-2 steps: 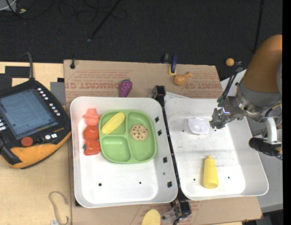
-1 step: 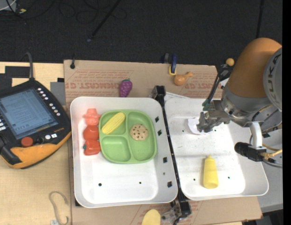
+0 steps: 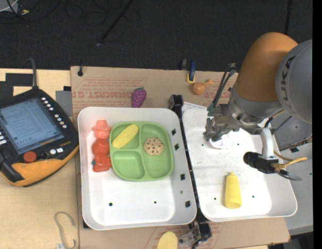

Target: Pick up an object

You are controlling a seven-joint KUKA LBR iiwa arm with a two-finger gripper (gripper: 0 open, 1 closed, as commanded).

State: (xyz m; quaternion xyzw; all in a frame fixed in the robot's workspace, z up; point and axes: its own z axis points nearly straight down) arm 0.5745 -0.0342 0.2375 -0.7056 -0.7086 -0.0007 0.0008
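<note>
My gripper (image 3: 217, 134) is low over the far left part of the right bin (image 3: 285, 206), hanging from the grey arm with its orange band. Just under it lies a small pale object with a purple tinge (image 3: 222, 142), partly hidden by the gripper. Whether they touch I cannot tell. A yellow bottle (image 3: 233, 190) lies near the front of the same bin, well apart from the gripper. In the left bin (image 3: 129, 211) a green divided plate (image 3: 135, 166) carries a corn cob (image 3: 124, 135) and a cookie (image 3: 153, 147). Red and pink toy pieces (image 3: 100, 147) lie along the plate's left side.
A purple grape bunch (image 3: 139, 96) and an orange toy (image 3: 201, 87) sit on the cardboard behind the bins. A control pendant (image 3: 28, 134) lies at the left. A black cabled fitting (image 3: 262, 162) hangs over the right bin. A yellow object (image 3: 167, 240) sits at the front edge.
</note>
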